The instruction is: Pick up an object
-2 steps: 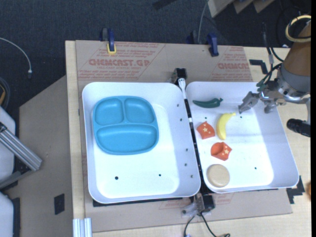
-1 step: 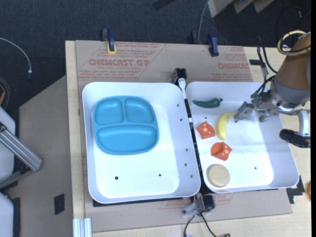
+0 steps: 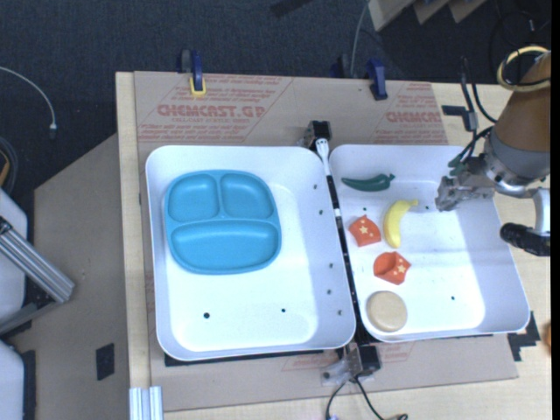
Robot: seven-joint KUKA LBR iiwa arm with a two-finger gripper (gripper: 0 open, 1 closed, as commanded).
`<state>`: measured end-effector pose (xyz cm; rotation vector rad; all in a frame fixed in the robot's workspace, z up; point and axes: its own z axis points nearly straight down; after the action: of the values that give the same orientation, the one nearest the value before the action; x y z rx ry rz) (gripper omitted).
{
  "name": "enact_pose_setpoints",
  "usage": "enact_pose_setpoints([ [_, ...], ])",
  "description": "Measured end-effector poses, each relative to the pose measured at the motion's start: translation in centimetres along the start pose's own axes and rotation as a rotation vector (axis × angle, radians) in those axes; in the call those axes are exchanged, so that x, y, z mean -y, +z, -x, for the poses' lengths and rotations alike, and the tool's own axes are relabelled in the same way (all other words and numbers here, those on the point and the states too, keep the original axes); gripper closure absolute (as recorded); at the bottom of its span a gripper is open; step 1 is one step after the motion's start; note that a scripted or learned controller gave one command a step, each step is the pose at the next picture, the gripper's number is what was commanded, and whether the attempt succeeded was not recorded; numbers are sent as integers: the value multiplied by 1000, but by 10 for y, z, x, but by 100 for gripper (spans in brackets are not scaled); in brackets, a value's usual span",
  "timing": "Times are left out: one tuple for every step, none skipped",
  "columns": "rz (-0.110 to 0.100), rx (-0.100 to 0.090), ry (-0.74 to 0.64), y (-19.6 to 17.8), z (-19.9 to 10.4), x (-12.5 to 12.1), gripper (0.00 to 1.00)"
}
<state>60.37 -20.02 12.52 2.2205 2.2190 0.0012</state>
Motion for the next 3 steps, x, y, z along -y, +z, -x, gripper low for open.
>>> enact_pose_setpoints([
  [4,2,-2,-60,-2,6,100],
  [6,2,-2,-114,-2,5,100],
  [0,-1,-6,-123,-57,0,100],
])
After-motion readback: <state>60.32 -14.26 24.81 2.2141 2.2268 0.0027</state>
